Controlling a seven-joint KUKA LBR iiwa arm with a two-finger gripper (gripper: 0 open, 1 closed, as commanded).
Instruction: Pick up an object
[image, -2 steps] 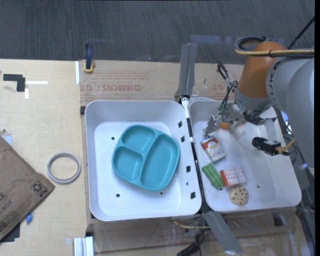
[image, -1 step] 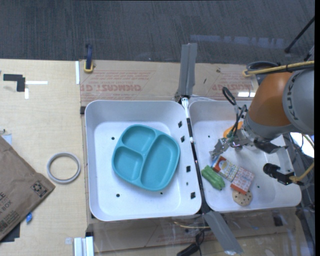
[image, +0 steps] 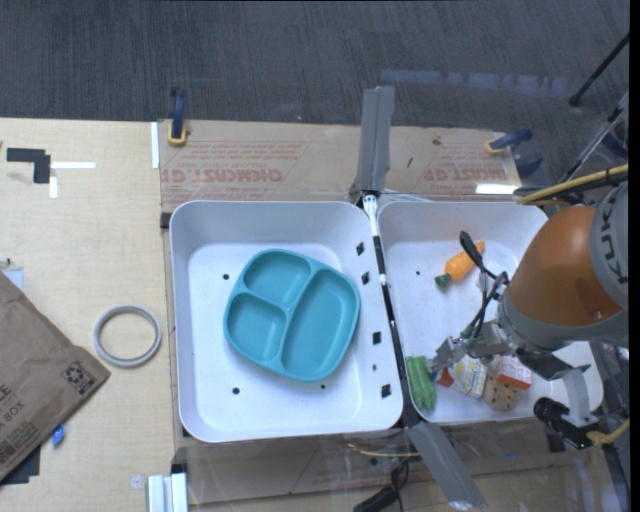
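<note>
Orange carrot toy (image: 459, 264) at right bin's back; green item (image: 420, 383) along front-left wall; small packets (image: 487, 381) clustered beside it

One camera looked down on the bench at a slant from above, far enough back to take in both white bins (image: 180, 300) side by side. The gripper (image: 462, 350) sat low at the frame's right. Left of it lay the far bin and, beyond that, the bare bench (image: 80, 250); past it, dark floor (image: 250, 50).

A teal divided plate (image: 292, 314) lies in a white bin (image: 190, 330); a carrot (image: 459, 263) is orange.
</note>
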